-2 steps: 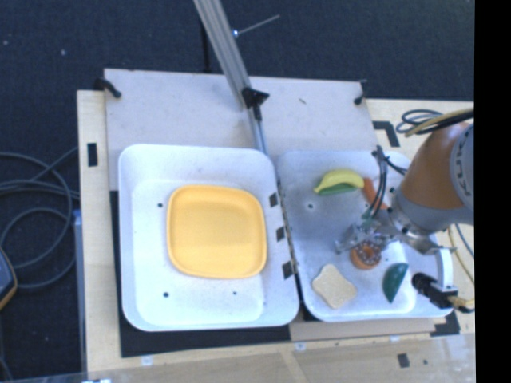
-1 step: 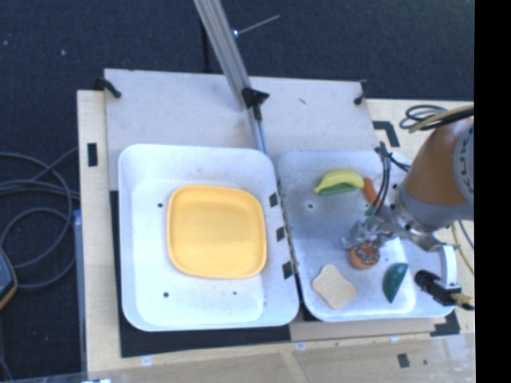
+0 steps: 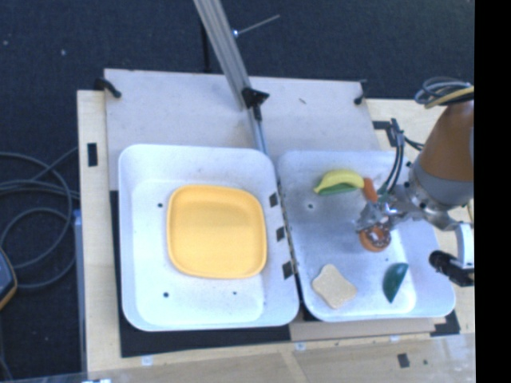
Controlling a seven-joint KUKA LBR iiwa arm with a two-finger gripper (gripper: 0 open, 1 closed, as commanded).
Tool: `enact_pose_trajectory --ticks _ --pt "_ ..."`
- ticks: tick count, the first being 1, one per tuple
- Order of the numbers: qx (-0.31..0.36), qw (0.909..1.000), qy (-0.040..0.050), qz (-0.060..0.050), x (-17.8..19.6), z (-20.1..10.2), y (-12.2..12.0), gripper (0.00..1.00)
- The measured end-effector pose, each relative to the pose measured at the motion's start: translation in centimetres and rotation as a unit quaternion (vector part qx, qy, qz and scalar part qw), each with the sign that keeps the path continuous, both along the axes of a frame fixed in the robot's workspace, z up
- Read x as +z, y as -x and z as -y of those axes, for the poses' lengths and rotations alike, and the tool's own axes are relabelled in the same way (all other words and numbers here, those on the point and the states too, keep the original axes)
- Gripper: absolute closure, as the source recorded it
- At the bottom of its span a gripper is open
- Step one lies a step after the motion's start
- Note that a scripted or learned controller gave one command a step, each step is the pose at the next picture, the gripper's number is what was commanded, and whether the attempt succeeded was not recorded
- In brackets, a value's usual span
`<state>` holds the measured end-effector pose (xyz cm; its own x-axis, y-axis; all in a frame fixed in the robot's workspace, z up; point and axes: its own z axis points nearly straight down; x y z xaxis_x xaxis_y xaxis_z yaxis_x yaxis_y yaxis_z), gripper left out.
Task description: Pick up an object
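The bench (image 3: 92,238) is pale wood, with a lighter board (image 3: 176,110) laid across its far part. Two white bins sit on it side by side, touching at the middle — the left bin (image 3: 136,182) and the right bin (image 3: 311,182). A black mat (image 3: 126,343) shows under the left bin's near-left edge. A slanted metal rail (image 3: 219,38) rises from the board's far middle — a black clamp (image 3: 255,98) grips its foot.
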<state>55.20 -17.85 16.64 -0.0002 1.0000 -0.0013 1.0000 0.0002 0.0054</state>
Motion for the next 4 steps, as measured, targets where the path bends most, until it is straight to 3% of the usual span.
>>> enact_pose_trajectory --ticks 2,4 --pt "0.0 1.0 -0.0001 0.0 9.1 -0.5 0.6 1.0" --pt "0.002 1.0 -0.0012 -0.002 9.4 -12.4 -1.1 1.0"
